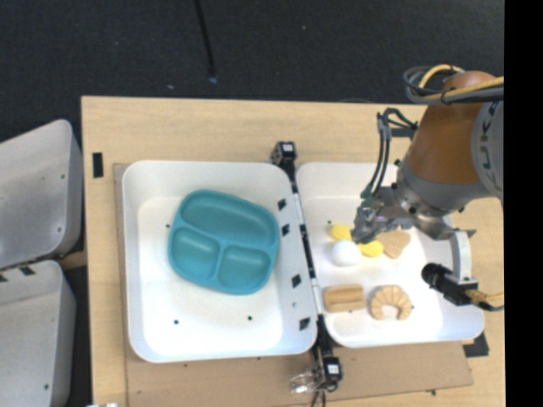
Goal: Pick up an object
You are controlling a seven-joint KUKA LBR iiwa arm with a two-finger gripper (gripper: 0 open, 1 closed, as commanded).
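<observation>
Hovering end effector (367, 227) above yellow banana (356, 239)

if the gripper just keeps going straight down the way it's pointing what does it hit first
Most likely the yellow piece just under the gripper, with the white ball right beside it. Depth is hard to judge from above.

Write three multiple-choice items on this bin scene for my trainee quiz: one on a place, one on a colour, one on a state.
1. The divided plastic plate lies in: A the left white bin; B the right white bin; C the wooden bench.
2. That plate is: A red; B teal blue; C yellow.
3. The plate's compartments look: A full of food; B bare; C covered by a lid.

Answers: A, it lies left of the divider; B, it looks teal blue throughout; B, all three compartments show bare plastic.
</observation>
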